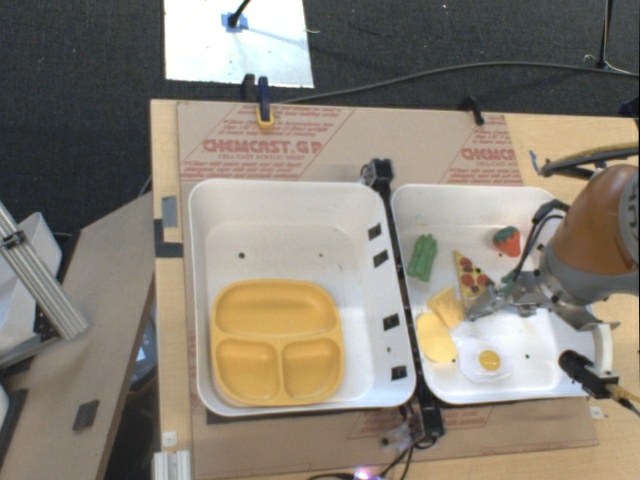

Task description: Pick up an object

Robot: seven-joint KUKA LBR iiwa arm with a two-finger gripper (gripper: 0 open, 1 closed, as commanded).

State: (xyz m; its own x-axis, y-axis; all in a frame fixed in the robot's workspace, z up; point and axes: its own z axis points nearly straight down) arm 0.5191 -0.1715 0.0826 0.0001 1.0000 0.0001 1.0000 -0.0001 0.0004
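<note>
Camera view: our gripper (pixel 487 301) hovers beside the pizza-slice toy (pixel 469 273); grip state unclear, nothing lifted yet.

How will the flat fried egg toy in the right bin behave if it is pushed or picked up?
The flat white fried egg toy with a yellow yolk lies low on the floor of the right white bin, so it will probably slide, not roll. Its thin edge seems hard to grip. It looks light, probably plastic.
</note>
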